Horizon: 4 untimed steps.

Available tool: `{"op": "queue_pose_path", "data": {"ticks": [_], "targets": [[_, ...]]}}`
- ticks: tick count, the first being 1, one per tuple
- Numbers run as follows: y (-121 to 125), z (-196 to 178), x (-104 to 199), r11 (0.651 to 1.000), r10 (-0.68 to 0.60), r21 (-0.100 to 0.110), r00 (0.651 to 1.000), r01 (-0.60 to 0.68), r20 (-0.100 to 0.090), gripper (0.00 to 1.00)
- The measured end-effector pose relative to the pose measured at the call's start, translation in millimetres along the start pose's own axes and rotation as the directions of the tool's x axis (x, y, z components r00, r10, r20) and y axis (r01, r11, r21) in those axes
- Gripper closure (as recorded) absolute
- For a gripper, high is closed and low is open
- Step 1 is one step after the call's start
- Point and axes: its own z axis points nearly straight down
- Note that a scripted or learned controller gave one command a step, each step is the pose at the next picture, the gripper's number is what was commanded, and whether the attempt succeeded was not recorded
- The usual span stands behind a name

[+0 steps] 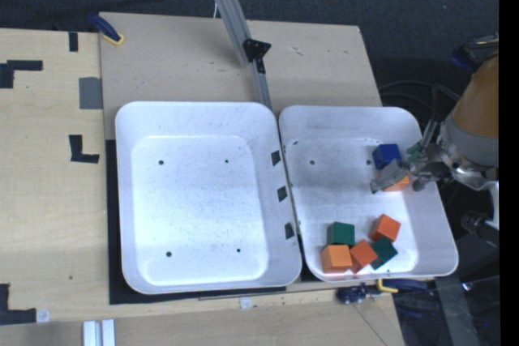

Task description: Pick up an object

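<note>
The right bin (324, 126) holds several small blocks. A blue block (386, 152) lies near its right wall. My gripper (390, 177) reaches in from the right, just below the blue block and low over the bin floor. An orange block (399, 184) shows right at the gripper's tip, partly hidden by it. Near the front of the bin lie a green block (341, 232), an orange block (388, 226), another orange block (335, 258), a red-orange block (362, 254) and a dark green block (383, 252).
The left bin (195, 198) sits beside the right one, their rims meeting at the middle. A slanted metal bar (231, 0) crosses the bench behind the bins. The arm's orange and grey body (477, 121) stands past the right bin's right wall.
</note>
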Motion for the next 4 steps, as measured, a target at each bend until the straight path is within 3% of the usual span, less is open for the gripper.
{"op": "queue_pose_path", "data": {"ticks": [2, 3, 4], "targets": [[-2, 108, 1, 1.0, 0.001, 0.002, 1.0, -0.001, -0.001, 0.0], [0, 95, 1, 1.0, -0.001, -0.003, 1.0, 0.001, -0.001, 1.0], [7, 35, 5, 1.0, -0.001, -0.011, 1.0, 0.001, 0.002, 1.0]]}}
